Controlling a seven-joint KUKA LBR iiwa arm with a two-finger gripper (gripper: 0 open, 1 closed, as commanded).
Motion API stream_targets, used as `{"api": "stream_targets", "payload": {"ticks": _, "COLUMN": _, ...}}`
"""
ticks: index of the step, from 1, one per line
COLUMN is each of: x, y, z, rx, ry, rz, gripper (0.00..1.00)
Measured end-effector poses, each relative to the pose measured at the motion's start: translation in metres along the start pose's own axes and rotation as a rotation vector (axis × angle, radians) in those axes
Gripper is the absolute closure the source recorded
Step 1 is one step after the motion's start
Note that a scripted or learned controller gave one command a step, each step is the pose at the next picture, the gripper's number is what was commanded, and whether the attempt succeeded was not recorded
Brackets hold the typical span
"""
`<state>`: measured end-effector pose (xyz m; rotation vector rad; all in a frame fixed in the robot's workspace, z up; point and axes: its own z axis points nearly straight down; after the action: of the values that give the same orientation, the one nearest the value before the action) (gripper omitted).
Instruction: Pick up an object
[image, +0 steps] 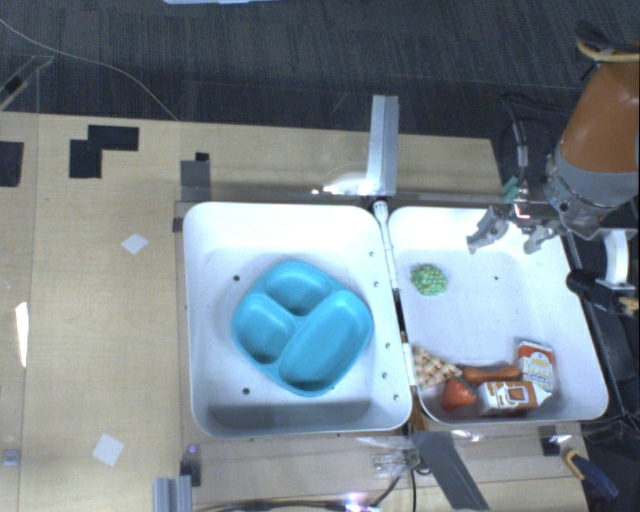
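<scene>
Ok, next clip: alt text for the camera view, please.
The claw hangs open over the far side of the right bin, holding nothing. A green ball lies alone in that bin, with small food items clustered at its near edge. The left bin holds a blue divided plate.

The grey arm (600, 130) reaches in from the right, its tool (510, 232) hanging with fingers spread, gripping nothing.
</scene>
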<state>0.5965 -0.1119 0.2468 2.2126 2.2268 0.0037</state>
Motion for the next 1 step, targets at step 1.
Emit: {"api": "stream_targets", "payload": {"ticks": 1, "x": -0.0177, "y": -0.0423, "z": 0.1512, "rx": -0.002, "ry": -0.001, "rz": -0.182, "gripper": 0.00}}
